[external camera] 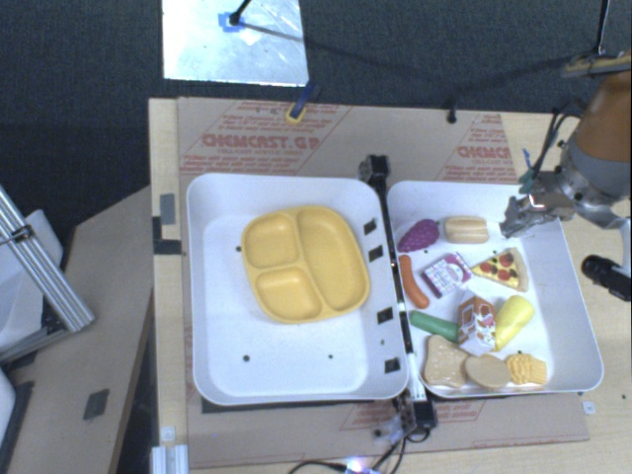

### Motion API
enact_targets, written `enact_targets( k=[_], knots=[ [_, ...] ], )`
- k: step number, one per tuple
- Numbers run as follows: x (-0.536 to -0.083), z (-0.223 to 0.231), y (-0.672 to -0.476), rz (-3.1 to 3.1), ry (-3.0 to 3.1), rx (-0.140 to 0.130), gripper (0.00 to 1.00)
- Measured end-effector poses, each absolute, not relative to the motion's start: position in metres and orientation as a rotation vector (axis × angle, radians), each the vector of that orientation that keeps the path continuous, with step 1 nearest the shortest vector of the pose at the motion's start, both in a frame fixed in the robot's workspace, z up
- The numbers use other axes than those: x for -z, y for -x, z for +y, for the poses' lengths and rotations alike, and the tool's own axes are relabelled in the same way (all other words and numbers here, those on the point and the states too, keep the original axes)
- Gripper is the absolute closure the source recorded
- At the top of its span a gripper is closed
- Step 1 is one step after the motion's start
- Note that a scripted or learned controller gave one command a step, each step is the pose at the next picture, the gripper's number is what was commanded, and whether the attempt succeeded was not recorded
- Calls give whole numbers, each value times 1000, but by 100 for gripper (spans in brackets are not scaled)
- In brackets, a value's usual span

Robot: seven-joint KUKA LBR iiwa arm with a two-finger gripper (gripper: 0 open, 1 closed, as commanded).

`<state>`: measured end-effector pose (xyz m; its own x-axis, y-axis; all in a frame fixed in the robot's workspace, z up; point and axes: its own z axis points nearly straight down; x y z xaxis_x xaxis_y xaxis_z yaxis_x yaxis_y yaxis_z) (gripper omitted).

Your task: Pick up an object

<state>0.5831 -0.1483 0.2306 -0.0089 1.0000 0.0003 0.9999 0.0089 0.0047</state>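
Plastic toy food crowded the right bin; the hand hovered above — grip state unclear; a descent risked snagging neighbours.

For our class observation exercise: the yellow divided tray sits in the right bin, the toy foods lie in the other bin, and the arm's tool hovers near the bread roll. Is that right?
Not quite. The camera view shows the yellow divided tray in the left bin, not the right. The toy foods lie in the other bin, and the tool hovers near the bread roll.
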Motion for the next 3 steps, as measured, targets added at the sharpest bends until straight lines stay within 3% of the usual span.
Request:
enact_targets(
  k=[1, 3],
  knots=[
    [-219, -106, -615, 2230, -2209, -5, 100],
    [-235, -79, -625, 2226, -2212, -5, 100]
  ],
)
